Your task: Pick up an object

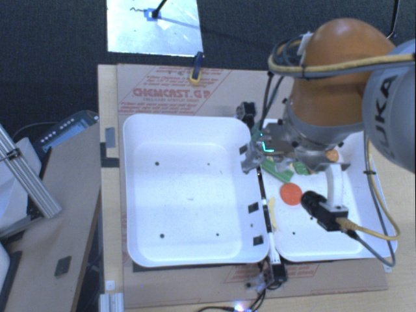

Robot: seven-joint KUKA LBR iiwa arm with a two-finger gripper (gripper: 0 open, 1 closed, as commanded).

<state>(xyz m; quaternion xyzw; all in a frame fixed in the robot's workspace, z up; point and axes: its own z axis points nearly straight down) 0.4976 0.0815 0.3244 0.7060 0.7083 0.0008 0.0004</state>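
Pincer (276,158): set low over the inner edge of the right bin (364,239), close by the divide between the two bins. Whether it is open, closed or gripping anything cannot be told; the wrist housing and the orange band (338,51) above it cover the tips.

Green object (281,172): lies in the right bin, directly under or just beside the pincer, partly covered by it. Contact cannot be judged.

Orange round object (290,194): in the right bin, just past the green object on the side nearer the camera, in plain sight and apart from the pincer.

Small yellow strip (272,211): in the right bin, against the wall next to the left bin.

Black fitting with yellow cable (325,212): hangs over the right bin, beyond the orange round object.

Left bin (188,187): adjoins the right bin.

Step in hand, as a judgement: descent or closing on the green object. The next move calls for a firm close, then a straight lift clear of the bin wall.

Hard to make out: the far half of the right bin, behind the arm.
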